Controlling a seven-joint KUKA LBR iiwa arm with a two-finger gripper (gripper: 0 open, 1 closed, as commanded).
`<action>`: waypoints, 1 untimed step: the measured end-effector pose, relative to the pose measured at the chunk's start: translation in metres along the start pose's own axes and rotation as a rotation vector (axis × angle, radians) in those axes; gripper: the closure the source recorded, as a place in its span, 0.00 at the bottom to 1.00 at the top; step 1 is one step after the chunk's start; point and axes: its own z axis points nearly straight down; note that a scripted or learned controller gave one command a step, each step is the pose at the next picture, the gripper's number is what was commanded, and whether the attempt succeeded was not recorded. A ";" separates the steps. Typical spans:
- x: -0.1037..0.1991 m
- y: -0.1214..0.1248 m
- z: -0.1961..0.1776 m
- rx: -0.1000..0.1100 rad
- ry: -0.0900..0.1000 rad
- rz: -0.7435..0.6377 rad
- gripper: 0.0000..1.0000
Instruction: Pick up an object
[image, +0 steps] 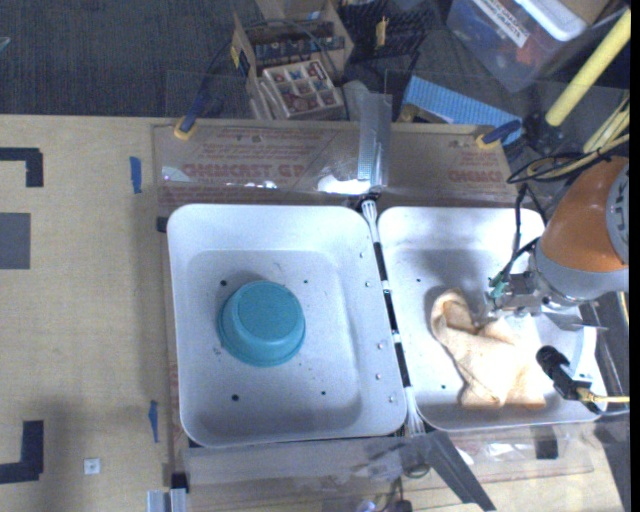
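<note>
Cream-coloured crumpled cloth (487, 355) is seen lying in the right white plastic bin (420, 235), spread from the bin's middle toward its near right corner. The grey two-finger gripper (497, 300) is lowered at the cloth's upper edge, just beside or touching it; which of the two cannot be told, nor can it be told whether anything is clasped or how the gripper is set. An upturned teal plastic bowl (262, 322) rests alone in the middle of the left white bin (190, 240), well apart from the arm. The step in hand is judged to be the descent onto the cloth. A firm pinch on a raised fold is called for next, then a straight lift.
</note>
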 end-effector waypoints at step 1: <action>-0.015 0.058 -0.114 0.009 0.000 -0.206 1.00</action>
